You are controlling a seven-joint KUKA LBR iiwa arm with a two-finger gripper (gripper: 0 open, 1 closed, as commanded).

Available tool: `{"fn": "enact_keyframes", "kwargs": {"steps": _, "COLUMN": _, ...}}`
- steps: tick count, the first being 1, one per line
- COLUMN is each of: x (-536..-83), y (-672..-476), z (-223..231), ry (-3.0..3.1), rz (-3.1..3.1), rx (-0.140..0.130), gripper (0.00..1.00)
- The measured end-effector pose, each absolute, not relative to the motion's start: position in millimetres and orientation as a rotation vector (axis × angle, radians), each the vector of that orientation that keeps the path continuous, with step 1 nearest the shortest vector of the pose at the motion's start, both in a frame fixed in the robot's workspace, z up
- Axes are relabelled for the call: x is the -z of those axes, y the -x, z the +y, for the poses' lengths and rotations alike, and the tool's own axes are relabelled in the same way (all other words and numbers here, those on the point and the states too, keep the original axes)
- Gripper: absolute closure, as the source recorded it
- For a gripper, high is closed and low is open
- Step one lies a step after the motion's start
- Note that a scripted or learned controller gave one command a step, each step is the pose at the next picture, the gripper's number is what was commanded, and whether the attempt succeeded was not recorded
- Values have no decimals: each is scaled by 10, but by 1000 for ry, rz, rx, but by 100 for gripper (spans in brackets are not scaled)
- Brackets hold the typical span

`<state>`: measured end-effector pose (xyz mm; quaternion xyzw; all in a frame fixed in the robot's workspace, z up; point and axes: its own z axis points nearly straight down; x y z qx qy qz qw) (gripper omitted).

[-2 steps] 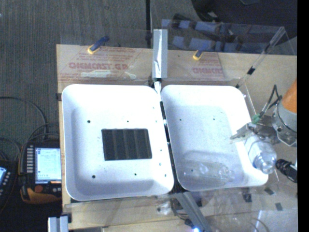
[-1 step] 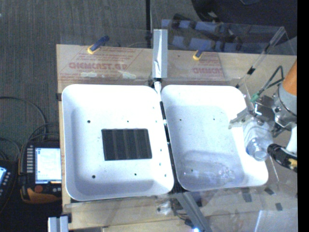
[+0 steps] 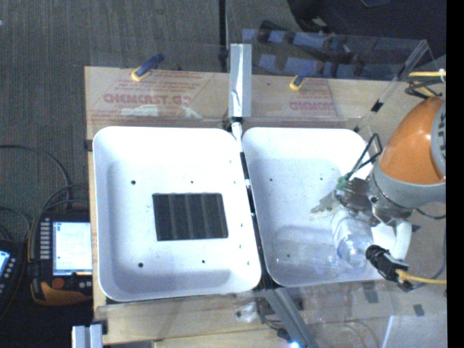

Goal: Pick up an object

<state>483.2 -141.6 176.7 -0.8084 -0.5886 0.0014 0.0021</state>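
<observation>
A black ribbed rectangular pad lies flat in the middle of the left bin. A clear plastic bottle lies on its side near the front of the right bin; it is hard to make out against the white floor. My gripper hangs low over the right side of the right bin, just above and behind the bottle's right end. The grey wrist and the orange band cover much of it. Something small and greenish shows at the gripper.
A metal divider post stands behind the seam between the bins. A tablet sits on the floor left of the bench. Cables and a yellow connector trail off the wrist at the right bin's front right corner.
</observation>
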Motion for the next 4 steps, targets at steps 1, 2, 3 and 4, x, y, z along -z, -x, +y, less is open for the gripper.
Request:
{"fn": "enact_keyframes", "kwargs": {"steps": 1, "x": -962, "y": -4846, "z": -1964, "ry": 2357, "rz": -2079, "rx": 1, "gripper": 0}}
{"fn": "enact_keyframes", "kwargs": {"steps": 2, "x": -1003, "y": -4988, "z": -1354, "ry": 2446, "rz": -2049, "rx": 42, "gripper": 0}}
{"fn": "enact_keyframes", "kwargs": {"steps": 3, "x": -1087, "y": -4990, "z": -1339, "ry": 2442, "rz": -2047, "rx": 45, "gripper": 100}}
{"fn": "enact_keyframes", "kwargs": {"steps": 4, "x": -1835, "y": -5322, "z": -783, "ry": 2385, "rz": -2044, "rx": -4, "gripper": 100}}
